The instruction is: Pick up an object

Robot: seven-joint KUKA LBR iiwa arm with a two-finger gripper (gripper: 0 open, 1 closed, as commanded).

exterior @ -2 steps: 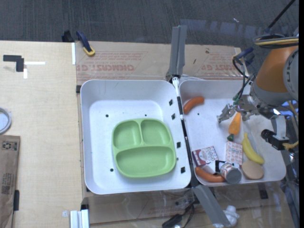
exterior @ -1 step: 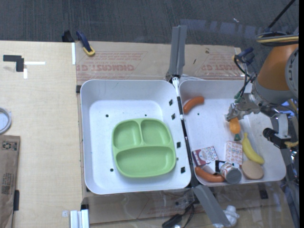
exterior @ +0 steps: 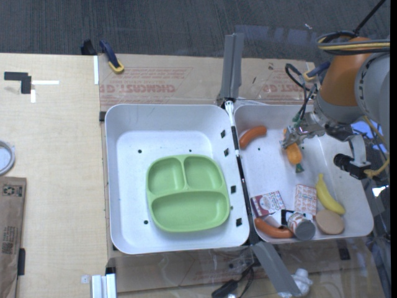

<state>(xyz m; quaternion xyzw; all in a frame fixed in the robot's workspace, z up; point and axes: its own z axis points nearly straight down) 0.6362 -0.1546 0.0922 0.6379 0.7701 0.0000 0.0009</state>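
Observation:
My gripper (exterior: 295,139) hangs over the upper middle of the right bin (exterior: 356,166), reaching in from the grey arm with the orange band (exterior: 344,79). A small orange carrot-like piece (exterior: 294,154) lies directly under the gripper's tip, touching or nearly touching it. I cannot make out whether the piece is gripped or resting on the bin floor. An orange-red sausage (exterior: 252,135) lies to the left of the gripper. A yellow banana (exterior: 328,195) lies to the lower right of it.
At the right bin's front lie two printed packets (exterior: 268,202) (exterior: 305,198), a second sausage (exterior: 273,229), a metal can (exterior: 303,227) and a round tan disc (exterior: 329,223). The left bin (exterior: 124,166) holds a green divided plate (exterior: 187,193). A divider wall (exterior: 236,160) separates the bins.

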